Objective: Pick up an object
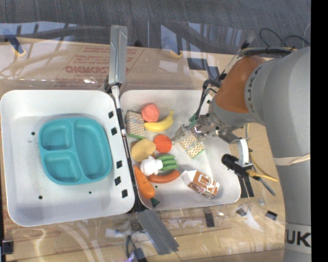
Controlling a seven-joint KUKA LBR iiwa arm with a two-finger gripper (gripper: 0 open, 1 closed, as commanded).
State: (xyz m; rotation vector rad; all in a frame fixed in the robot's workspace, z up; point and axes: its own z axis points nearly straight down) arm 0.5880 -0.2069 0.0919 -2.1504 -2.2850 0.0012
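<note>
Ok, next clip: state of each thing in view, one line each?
Pincer: low in the right bin, over a small checkered packet; grip unclear.
Checkered packet: lying flat beneath the pincer.
Banana: lying loose, not held.
Carrot: lying against the bin's left wall.
Snack box: lying on its side, apart from the pile.
Teal tray: flat in the left bin.

toys crowd right bin's (169,95) left half, lower-right floor open
</note>
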